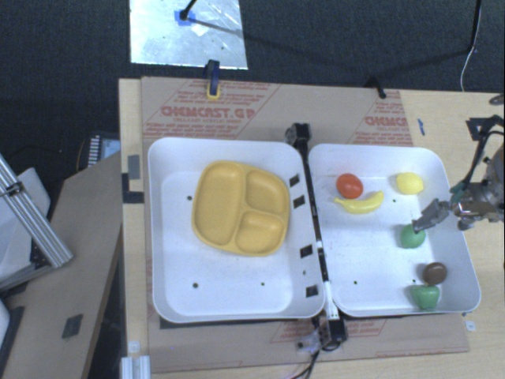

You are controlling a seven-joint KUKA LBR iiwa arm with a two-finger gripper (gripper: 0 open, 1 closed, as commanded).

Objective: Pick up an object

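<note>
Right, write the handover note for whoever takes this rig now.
Gripper: at the right bin's right side, just above a green fruit; no object visible between its fingers.
Right bin: red fruit, banana, lemon, brown object, second green fruit.
Left bin: yellow divided plate.
Done: nothing lifted.
Left: grasp and lift one object.

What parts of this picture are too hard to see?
- The hand: small and blurry at the camera view's right side, so you cannot tell if it touches the green ball under it.
- The arm: cut off by the right edge.
- The brown thing beside the green apple: too small to name.
- The cables below the bins: too blurred to make out.
</note>
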